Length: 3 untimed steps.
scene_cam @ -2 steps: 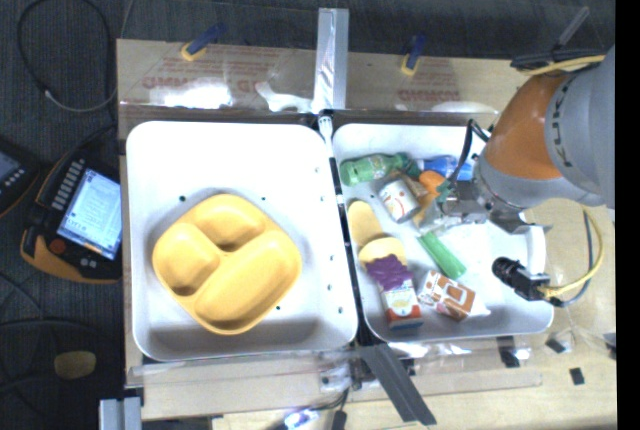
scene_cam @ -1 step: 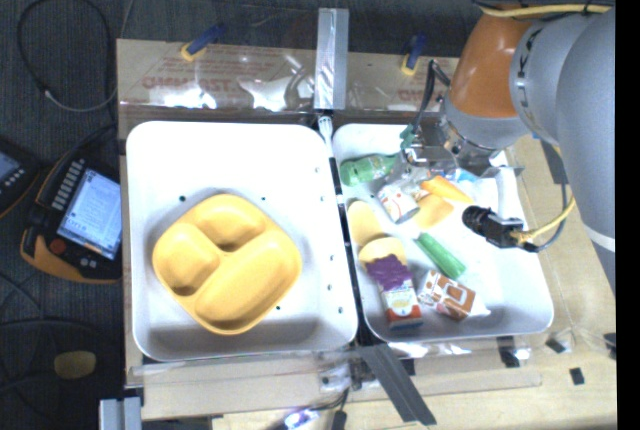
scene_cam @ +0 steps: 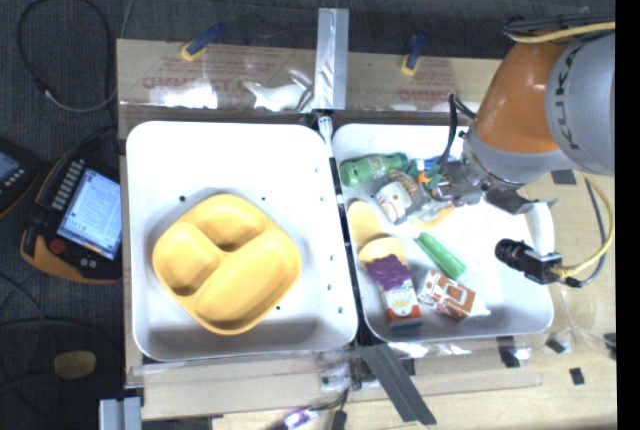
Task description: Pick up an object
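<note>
Gripper (scene_cam: 440,186) sits low in right bin (scene_cam: 520,313) by can (scene_cam: 396,198) and green bottle (scene_cam: 372,167), finger state unclear; centre on one item before closing.

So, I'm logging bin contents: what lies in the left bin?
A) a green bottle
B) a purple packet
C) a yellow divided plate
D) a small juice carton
C: the yellow divided plate sits alone in the left bin; the small items lie in the right bin.
</note>
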Each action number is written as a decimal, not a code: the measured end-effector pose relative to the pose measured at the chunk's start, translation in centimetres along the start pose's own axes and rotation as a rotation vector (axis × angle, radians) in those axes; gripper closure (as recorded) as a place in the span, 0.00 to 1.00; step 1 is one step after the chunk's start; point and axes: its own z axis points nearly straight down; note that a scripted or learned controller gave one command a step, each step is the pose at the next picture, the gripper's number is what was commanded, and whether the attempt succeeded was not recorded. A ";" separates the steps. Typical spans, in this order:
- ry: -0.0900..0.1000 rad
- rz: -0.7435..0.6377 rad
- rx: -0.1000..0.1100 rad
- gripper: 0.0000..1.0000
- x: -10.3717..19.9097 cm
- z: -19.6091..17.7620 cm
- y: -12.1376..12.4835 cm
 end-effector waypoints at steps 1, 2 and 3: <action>0.001 -0.253 -0.001 1.00 -1.1 4.3 2.3; 0.002 -0.253 -0.001 0.00 -1.1 4.3 2.3; -0.007 -0.291 -0.014 0.00 -4.5 9.3 6.4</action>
